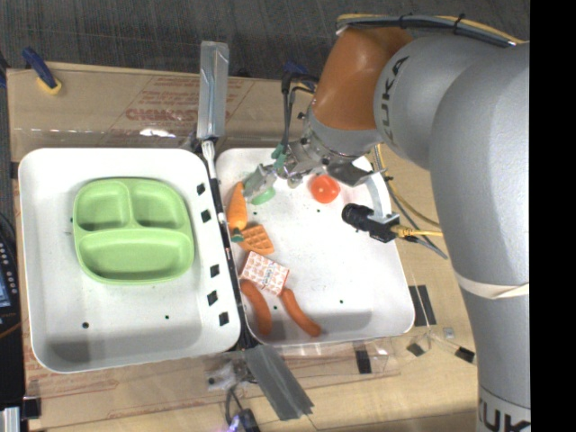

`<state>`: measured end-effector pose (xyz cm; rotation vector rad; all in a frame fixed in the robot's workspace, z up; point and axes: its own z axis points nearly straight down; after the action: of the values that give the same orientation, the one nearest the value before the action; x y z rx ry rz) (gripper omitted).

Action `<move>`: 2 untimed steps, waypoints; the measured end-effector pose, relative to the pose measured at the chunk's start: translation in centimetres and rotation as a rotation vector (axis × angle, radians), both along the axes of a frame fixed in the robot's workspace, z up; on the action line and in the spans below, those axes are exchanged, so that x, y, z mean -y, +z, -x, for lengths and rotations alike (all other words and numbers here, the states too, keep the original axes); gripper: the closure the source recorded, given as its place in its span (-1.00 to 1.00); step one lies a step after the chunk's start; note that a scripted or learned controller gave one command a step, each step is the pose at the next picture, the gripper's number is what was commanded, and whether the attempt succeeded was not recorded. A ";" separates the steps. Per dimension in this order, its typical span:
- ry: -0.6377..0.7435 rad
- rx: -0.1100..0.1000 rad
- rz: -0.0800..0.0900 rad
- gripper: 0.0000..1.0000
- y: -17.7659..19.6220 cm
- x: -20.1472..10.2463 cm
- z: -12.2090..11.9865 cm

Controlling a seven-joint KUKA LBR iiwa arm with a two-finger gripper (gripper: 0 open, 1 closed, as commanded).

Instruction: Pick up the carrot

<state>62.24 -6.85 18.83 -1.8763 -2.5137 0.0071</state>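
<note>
The grey arm [477, 196] fills the foreground on the right, bent over the right bin [378, 277] so that its jaws [266, 180] come down near the bin's upper left corner. Whether the jaws are spread or closed I cannot tell; nothing shows between them. The carrot [237, 205] lies just below and to the left of the jaws, along the bin's left wall, a tight spot to reach. Past it lie a waffle [256, 238], a printed card [265, 274] and two sausages [281, 311]. A red ball [324, 188] sits just right of the jaws. The left bin [45, 268] holds a green tray [135, 228], well off.
</note>
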 end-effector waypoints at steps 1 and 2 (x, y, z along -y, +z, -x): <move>0.006 -0.002 0.002 1.00 0.8 0.1 -0.1; 0.012 -0.004 0.003 1.00 1.6 0.1 -0.2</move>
<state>62.40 -6.97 20.39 -1.8598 -2.5236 0.0149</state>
